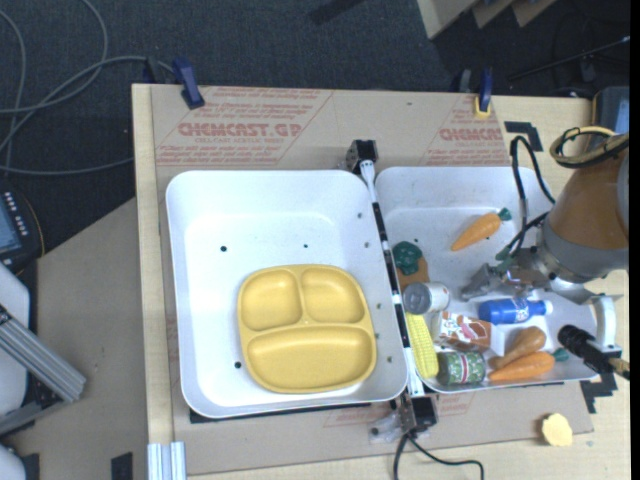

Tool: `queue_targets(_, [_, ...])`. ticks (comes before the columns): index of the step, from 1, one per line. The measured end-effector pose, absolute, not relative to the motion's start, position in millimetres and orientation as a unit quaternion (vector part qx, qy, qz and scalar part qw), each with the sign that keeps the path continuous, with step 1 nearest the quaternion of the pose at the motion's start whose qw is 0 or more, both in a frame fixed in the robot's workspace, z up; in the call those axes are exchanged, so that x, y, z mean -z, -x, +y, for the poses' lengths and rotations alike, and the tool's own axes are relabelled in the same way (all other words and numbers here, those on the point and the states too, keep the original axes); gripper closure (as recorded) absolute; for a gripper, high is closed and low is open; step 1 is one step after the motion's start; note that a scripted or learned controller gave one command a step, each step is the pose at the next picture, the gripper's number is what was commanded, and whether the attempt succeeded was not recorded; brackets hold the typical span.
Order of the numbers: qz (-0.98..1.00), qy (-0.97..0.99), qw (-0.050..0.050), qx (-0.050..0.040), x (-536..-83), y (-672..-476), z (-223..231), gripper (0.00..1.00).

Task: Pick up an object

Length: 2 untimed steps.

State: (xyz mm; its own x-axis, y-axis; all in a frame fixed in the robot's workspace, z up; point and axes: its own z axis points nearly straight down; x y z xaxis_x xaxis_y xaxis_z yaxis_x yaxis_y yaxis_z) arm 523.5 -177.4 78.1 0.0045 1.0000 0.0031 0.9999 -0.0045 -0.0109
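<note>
The left bin [200, 268] sat on the desk [150, 168] and held a yellow divided plate [305, 328], lying flat in the near half of that bin with its single large compartment toward the near edge.

The right bin [420, 183], touching the left one along a shared rim, carried the clutter. Along its left wall lay a corn cob [423, 343], long axis running from far to near, with a dark green round thing [406, 257] beyond it and a small silver can [425, 297] just beside it. A green-labelled can [462, 369] lay at the near edge on its side. A carrot [476, 230] lay toward the far side, its long axis slanting, green top pointing up and right, tip down and left. A blue and white bottle [513, 310] lay on its side, long axis roughly left to right. Near it, a second carrot [522, 368] lay along the near rim, also left to right.

The pincer [490, 276] hung low over the right bin, just above the blue bottle; whether it was spread or pressed together I could not tell. The grey arm [590, 218] reached in from the right.
</note>
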Motion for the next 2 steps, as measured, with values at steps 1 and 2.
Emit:
queue_targets(1, [-0.709,0.705,-0.002,0.0019,-85,-585.7,-146,0.0])
queue_targets(2, [-0.705,0.709,0.003,-0.0017,-84,-511.9,-179,0.0])
